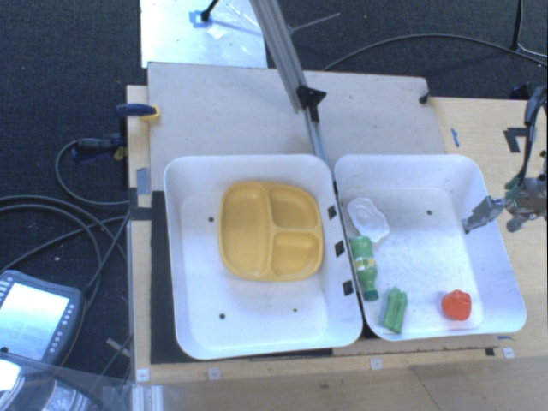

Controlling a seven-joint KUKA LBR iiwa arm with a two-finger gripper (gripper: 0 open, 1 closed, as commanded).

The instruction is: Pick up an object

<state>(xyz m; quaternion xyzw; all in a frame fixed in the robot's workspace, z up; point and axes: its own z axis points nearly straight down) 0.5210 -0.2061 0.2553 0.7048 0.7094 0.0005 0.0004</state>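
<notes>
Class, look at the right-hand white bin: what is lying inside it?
Inside the right bin lie a clear plastic piece, a green bottle, a smaller green object and an orange-red object. Anything beneath them is covered.

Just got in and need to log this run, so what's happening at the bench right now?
The gripper reaches in from the right, at the right bin's edge, with nothing seen between its fingers. That bin contains a clear white piece, a green bottle, a small green object and an orange-red object. The left bin contains a yellow divided tray. Nothing is picked up yet.
</notes>
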